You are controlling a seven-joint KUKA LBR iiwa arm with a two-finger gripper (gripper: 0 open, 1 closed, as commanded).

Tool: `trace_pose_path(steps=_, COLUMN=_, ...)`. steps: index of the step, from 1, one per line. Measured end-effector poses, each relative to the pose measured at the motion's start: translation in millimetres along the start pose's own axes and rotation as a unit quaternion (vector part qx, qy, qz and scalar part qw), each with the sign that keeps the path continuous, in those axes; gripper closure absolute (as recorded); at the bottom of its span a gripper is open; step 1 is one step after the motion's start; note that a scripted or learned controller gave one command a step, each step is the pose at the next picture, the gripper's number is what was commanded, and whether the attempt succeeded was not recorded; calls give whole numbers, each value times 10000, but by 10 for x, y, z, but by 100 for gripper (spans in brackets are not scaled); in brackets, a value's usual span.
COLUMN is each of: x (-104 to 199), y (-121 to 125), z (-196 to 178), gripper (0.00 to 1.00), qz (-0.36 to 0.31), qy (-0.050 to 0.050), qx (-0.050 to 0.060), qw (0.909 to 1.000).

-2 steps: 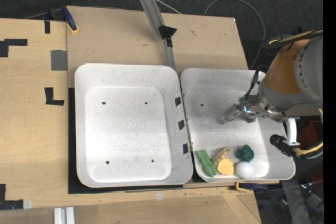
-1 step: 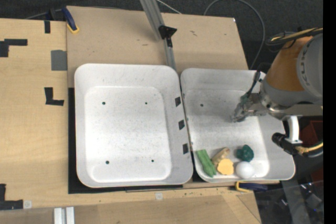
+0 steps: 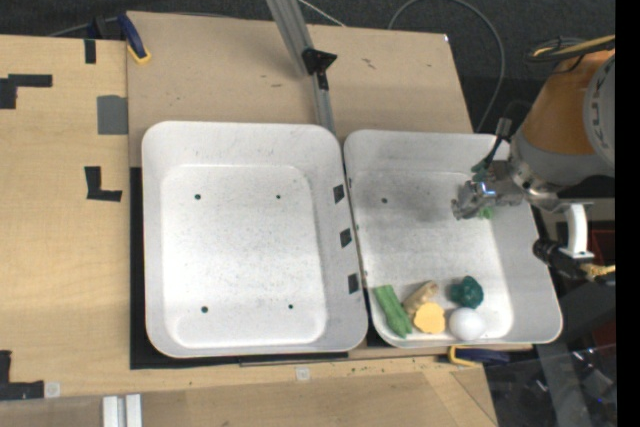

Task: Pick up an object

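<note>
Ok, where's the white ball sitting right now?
The white ball lies in the right bin, at its near edge, just below the dark green object and beside the yellow piece.

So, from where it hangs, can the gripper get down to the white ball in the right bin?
Probably yes: the gripper hangs above the right bin, and the white ball lies uncovered at the near wall, though crowded by neighbours.
</note>
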State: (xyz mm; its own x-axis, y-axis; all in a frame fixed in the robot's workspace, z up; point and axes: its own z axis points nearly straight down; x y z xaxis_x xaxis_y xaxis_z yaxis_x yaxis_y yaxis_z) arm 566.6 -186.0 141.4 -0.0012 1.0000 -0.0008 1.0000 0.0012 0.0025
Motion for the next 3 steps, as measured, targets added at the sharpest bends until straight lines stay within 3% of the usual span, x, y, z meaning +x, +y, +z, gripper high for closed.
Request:
trace_pose_path(steps=2, x=45, y=105, z=-1066, gripper=100, qz=-5, qy=-6, qx=-17, qw=10000)
trace_pose_path(steps=3, x=654, y=250, z=-1064, gripper=100, qz=-31, qy=13, qx=14, qw=10000)
